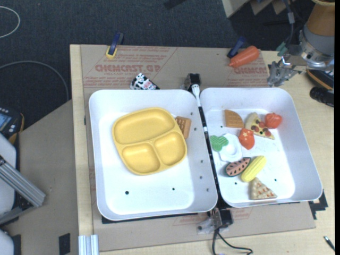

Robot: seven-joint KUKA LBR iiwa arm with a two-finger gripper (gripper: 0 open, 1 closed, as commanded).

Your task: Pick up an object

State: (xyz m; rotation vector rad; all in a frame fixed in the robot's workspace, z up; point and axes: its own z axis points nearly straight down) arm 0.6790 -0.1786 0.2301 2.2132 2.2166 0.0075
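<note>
**Nothing lifted yet: arm waits off the back corner of the right bin**

The pick has not begun as far as the view shows. The gripper (277, 73) hangs over the desk (79, 142) just beyond the far right corner of the right bin (303, 158), above bare cardboard, and I cannot tell whether the jaws are released or clenched; nothing is visible between them. Every toy food piece lies loose in that bin, so the reach, the descent and the grasp are all left to do.

The likeliest target, judged from how freely it sits, is the corn cob (254, 168). It lies near the middle of the right bin, touching the dark sausage (237, 167) on its left side, with the pizza slice (261, 189) just toward the near rim. Its long axis runs on a diagonal, one end toward the bin's near left, the other toward its far right. The tomato (273, 120) sits well apart, nearer the far rim.
</note>
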